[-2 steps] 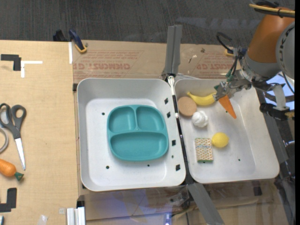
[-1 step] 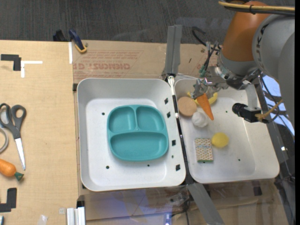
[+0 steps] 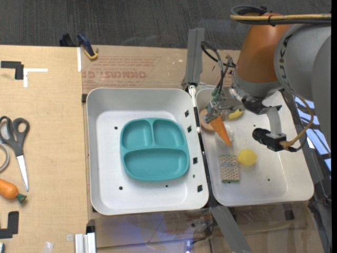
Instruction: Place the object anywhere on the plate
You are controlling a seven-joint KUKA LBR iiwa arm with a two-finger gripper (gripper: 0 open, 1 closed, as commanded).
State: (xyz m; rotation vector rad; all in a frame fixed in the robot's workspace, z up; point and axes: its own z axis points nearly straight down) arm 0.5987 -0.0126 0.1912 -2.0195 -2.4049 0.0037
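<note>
Hanging point-down from the gripper (image 3: 215, 113), an orange carrot (image 3: 223, 132) is seen pinched at its wide end between the fingers, over the upper left part of the right bin (image 3: 295, 186) — just beside the wall shared with the left bin (image 3: 100, 157). A tan round thing is partly hidden behind the carrot's top, and a yellow piece (image 3: 235, 114) shows just right of the gripper. Lower in the same bin a yellow lemon (image 3: 247, 157) is seen, with a small speckled sponge (image 3: 229, 168) just beside it to the left. The teal plate (image 3: 155, 149), split into three compartments, is set in the middle of the left bin, well apart from the carrot. The grey arm (image 3: 310, 57) with its orange band is reached in from the right, cables trailing past a black fitting (image 3: 267, 137) below the wrist. On the wooden bench (image 3: 47, 120) at left, scissors (image 3: 16, 146) are laid with handles up, and a second carrot (image 3: 9, 190) is seen below them near the edge. Printed cardboard (image 3: 131, 73) is laid behind the left bin.
</note>
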